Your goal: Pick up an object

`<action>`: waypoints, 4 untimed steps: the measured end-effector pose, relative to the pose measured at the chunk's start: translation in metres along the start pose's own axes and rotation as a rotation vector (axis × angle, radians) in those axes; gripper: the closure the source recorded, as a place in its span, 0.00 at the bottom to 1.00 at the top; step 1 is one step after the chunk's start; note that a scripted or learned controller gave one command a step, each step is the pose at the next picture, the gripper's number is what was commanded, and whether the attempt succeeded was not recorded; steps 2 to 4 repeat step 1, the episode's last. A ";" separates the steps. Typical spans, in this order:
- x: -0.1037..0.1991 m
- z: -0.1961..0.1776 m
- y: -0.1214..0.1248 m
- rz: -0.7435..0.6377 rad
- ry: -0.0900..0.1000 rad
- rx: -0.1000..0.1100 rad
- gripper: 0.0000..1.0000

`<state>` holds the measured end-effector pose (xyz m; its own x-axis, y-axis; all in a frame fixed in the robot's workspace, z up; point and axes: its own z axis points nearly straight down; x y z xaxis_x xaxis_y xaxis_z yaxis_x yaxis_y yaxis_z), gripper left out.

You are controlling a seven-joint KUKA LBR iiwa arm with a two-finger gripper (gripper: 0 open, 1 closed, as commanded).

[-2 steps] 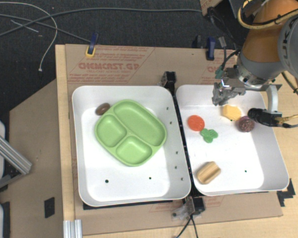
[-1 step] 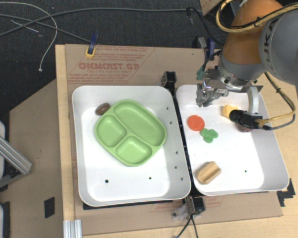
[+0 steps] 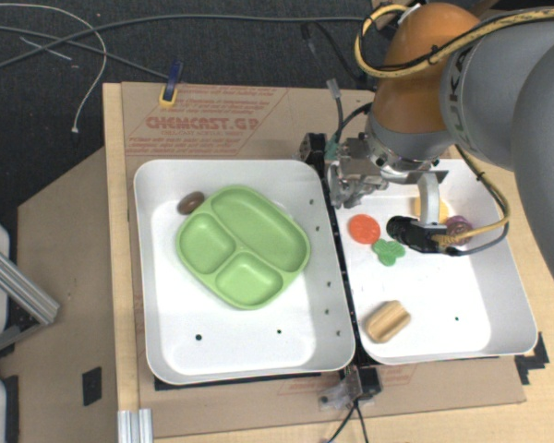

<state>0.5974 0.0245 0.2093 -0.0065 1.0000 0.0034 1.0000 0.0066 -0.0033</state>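
My gripper (image 3: 354, 181) hangs over the far left corner of the right bin (image 3: 499, 330), close to the wall between the two bins. Just in front of it lies a flat orange-red round piece (image 3: 364, 228). A small green piece (image 3: 388, 252) lies beside that one, towards the front. A tan bread-like block (image 3: 387, 321) rests near the bin's front left. Partly hidden behind the wrist are a yellow piece (image 3: 441, 210) and a purple piece (image 3: 459, 224). Nothing shows held in the gripper.
The left bin (image 3: 166, 321) holds a green divided plate (image 3: 243, 245) and a small brown oval thing (image 3: 192, 202) at the plate's far left. The grey arm fills the space above the right bin's back right. Cardboard lies under both bins.
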 end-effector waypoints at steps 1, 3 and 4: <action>0.059 -0.001 -0.025 -0.001 0.000 0.001 1.00; 0.059 -0.001 -0.025 -0.001 0.000 0.001 1.00; 0.059 -0.001 -0.025 -0.001 0.000 0.001 1.00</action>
